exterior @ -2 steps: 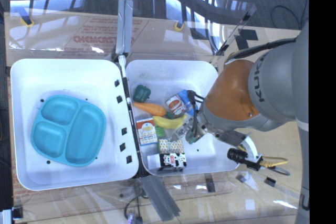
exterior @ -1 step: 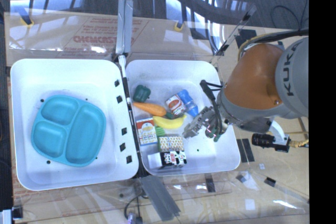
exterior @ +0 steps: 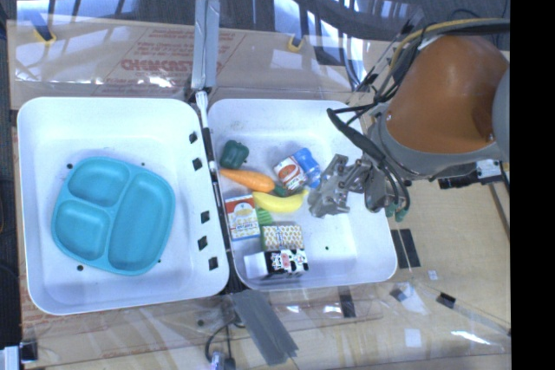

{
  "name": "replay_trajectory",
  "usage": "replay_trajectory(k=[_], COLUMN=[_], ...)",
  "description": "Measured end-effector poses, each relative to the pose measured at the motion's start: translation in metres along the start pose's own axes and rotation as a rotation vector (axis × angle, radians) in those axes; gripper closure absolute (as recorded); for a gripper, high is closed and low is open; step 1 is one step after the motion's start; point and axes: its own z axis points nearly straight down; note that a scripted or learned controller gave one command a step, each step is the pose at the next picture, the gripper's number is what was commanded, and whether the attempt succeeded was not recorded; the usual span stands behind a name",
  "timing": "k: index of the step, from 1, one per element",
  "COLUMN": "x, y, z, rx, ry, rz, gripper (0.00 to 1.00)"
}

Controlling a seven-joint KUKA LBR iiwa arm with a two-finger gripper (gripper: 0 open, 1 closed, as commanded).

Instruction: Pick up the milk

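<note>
Left bin [exterior: 39,186] is holding a blue divided plate [exterior: 113,214]. Right bin [exterior: 364,260] is holding the clutter: green pepper [exterior: 233,154], carrot [exterior: 248,179], banana [exterior: 279,202], small boxes, and the milk [exterior: 286,262], a cow-patterned carton lying near the front wall, untouched. Gripper [exterior: 332,191] is hovering low over the bin's right half, well apart from the milk, carrying nothing; can't tell how wide it is. Judging by this, the pick isn't started: reach, grasp and lift are all remaining.
</note>
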Motion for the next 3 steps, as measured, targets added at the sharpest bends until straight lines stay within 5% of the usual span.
replay_trajectory(k=[1, 2, 3], x=[-0.018, -0.019, 0.002], y=[-0.078, -0.078, 0.001], z=[0.041, 0.034, -0.139], rx=[-0.001, 0.0, 0.0], ry=[0.007, 0.013, -0.004], rz=[0.164, 0.161, 0.291], gripper=[1.0, 1.0, 1.0])
